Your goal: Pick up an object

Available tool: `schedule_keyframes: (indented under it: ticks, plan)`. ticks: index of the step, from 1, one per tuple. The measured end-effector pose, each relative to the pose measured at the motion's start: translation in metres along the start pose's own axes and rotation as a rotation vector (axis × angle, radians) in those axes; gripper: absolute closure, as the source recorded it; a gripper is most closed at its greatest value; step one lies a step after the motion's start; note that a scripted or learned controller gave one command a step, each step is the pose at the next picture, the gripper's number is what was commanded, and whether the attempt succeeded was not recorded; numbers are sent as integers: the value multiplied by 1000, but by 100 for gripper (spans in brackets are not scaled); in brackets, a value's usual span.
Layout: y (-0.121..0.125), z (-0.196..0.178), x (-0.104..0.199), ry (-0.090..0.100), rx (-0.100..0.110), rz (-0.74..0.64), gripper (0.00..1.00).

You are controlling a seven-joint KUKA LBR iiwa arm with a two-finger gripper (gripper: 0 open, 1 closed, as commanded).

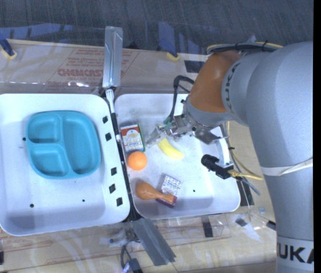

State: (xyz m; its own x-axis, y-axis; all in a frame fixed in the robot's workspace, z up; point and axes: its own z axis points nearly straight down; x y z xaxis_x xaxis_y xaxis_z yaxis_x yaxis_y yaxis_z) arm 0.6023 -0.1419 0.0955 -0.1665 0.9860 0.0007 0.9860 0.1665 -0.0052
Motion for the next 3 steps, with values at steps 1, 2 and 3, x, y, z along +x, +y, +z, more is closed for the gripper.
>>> schedule_keyframes:
  ticks: [1, 2, 3]
  plan:
    - [1, -11, 0, 0, -1, -4, 100]
    - [21, -72, -8, -1, -5, -109, 100]
    - [38, -96, 50, 0, -3, 123, 100]
